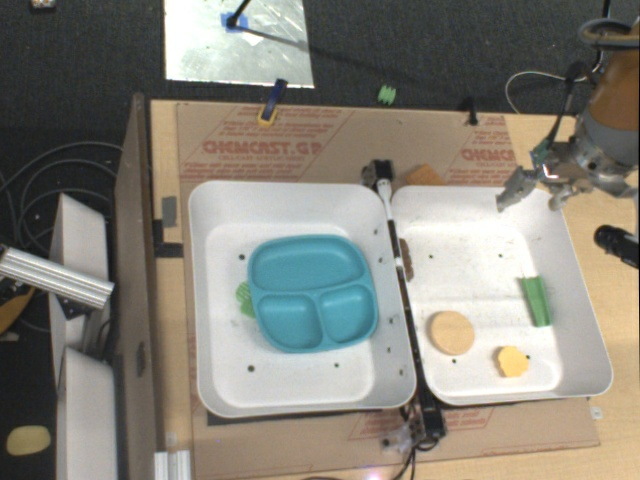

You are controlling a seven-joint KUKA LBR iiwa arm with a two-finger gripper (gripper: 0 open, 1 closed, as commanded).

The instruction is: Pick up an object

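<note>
Nearest the bottom of the frame, in the lower right, a small yellow chunk (512,362) with uneven edges is lying on the floor of the right bin (470,238). Just left of it and slightly higher, a flat tan disc (452,332) is resting, round and pale like a biscuit, close to the chunk but apart from it. Above the chunk and to the right, a short green bar (535,301) is lying almost upright in the frame, near the bin's right wall.

Across the divider, in the left bin (225,218), a teal plate (312,292) with three compartments is sitting at a slight tilt near the centre, and a scrap of green (243,297) is peeking out from under its left edge.

Farthest up, at the upper right of the frame, I am hanging over the top right corner of the right bin. My gripper (535,194) is holding nothing; my two fingers are standing spread apart, pointing down toward the rim, well apart from all three pieces below.
</note>
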